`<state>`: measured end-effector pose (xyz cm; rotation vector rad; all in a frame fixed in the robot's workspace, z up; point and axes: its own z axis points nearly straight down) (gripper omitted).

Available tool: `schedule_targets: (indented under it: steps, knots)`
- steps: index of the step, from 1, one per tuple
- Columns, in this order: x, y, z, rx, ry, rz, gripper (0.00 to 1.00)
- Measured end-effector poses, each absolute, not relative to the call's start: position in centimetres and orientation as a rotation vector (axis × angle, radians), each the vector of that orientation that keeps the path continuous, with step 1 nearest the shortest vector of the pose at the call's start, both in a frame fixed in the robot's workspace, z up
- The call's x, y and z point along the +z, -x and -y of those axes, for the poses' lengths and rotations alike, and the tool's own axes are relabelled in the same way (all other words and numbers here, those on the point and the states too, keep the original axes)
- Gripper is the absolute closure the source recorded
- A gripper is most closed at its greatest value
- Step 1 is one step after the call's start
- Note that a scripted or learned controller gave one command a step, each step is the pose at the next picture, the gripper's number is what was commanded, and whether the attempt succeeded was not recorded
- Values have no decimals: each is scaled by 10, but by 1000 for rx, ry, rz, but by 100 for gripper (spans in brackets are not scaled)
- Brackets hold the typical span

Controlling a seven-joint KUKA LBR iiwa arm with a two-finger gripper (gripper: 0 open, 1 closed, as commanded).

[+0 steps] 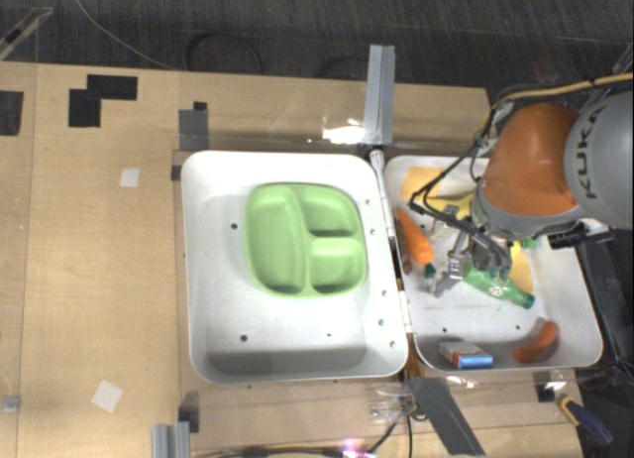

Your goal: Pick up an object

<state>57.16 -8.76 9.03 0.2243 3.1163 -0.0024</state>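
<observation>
The right bin holds an orange carrot near its left wall. A green bottle lies in its middle, and a brown sausage sits at the front right. A small grey box with blue and red rests at the front. A yellow item lies at the back. My gripper hangs low in this bin, between the carrot and the green bottle, close to both. The arm's orange band hides the bin's back right part.
The left bin bears a green divided plate in its middle. A grey metal post stands behind the seam between the two bins. Black markers lie on the wooden bench at the far left.
</observation>
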Motion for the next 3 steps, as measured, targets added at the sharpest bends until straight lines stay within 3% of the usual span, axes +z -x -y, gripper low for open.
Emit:
schedule_targets:
  steps: [1, 2, 3]
  knots:
    - [91, -506, 91, 0, -287, -3109, 0]
    - [105, -512, 91, -2, -277, -3089, 100]
    - [227, -491, 80, 0, -426, -3093, 100]
